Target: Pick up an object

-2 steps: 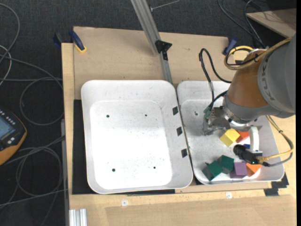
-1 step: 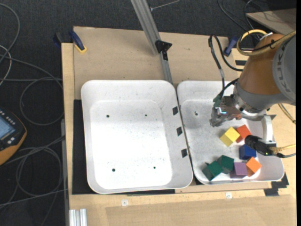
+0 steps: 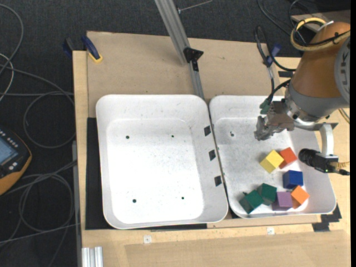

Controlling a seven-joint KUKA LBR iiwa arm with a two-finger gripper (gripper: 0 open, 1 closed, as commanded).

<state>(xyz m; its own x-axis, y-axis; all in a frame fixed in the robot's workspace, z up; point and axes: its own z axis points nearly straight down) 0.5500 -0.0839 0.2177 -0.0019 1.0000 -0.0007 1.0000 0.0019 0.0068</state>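
Camera view: the arm (image 3: 320, 65) comes in from the right and hangs over the right bin (image 3: 239, 107), with the end effector (image 3: 268, 128) over the upper middle of that bin, above bare white floor. Can't tell from this angle whether it's spread or pressed together, it's just a dark lump from above. Nothing is visibly pinched in it.

The stuff to grab is all in the lower half of the same bin. A yellow block (image 3: 273, 161) sits closest to the end effector, touching a red block (image 3: 287, 156) just beside it. Below those are a blue block (image 3: 293, 178) and an orange block (image 3: 300, 194), then a purple block (image 3: 284, 199) and two green blocks (image 3: 260, 197) crowded along the bottom rim. The left bin (image 3: 150, 166) has no blocks in it.

My read: this is the approach step, nothing picked yet. The yellow block looks like the easy target since it's nearest. The next move calls for sliding toward the bottom of the picture, lining up over it and coming down without catching the red one that's right against it. The bunch along the rim looks way harder, too packed together.
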